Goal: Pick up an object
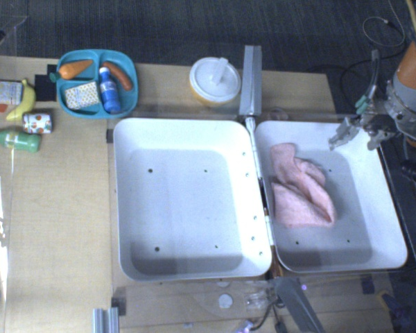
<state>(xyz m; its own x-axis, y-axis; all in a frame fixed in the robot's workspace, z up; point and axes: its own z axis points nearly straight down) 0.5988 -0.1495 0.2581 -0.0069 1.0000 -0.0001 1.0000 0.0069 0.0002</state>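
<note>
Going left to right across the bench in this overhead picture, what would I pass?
Banana → blue tray → lidded cup → pink cloth → gripper

arm (410, 92): grey body showing orange band | end effector (357, 132): two thin metallic grey fingers showing

Tool (359, 132) low, arm at right

Open room around pink cloth (301, 186)
</note>
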